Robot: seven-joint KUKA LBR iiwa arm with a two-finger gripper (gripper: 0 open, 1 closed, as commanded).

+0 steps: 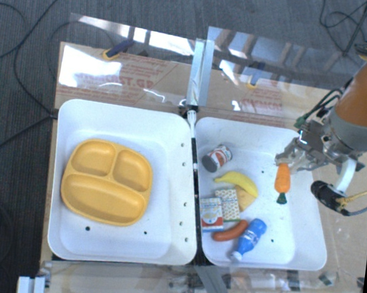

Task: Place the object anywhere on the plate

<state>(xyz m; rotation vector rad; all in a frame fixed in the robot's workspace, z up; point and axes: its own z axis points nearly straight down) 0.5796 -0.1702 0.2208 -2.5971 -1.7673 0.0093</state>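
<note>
At the near edge of the right bin point(303, 255) lies a blue bottle point(248, 237) with its white cap toward the camera, touching a red sausage point(229, 229) that angles off to its left. Just behind these sit a small red-and-white packet point(211, 213) and a cracker-like square point(228, 203); whatever print they carry is too small to read. Next back is a banana point(238, 181), and beyond it a small can point(217, 157) on its side, its red-and-white label also illegible. Across the divider, in the left bin point(81, 112), the yellow sectioned plate point(106, 181) lies well apart from everything, all three compartments bare. Farthest on the right, the gripper point(294, 159) hangs above the right bin's far side with a toy carrot point(282, 181) at its tips: the carrot's orange top end sits up between the fingers, which look closed narrowly on it, and its long axis runs down toward the camera, green tip lowest. I judge the carrot gripped and lifted, though the angle leaves some doubt. The coming move turns on one relation: the plate lies leftward from the fingers, across the divider, so the carry must clear the rim between the bins. Faint lettering on the board behind the bins cannot be made out.
</note>
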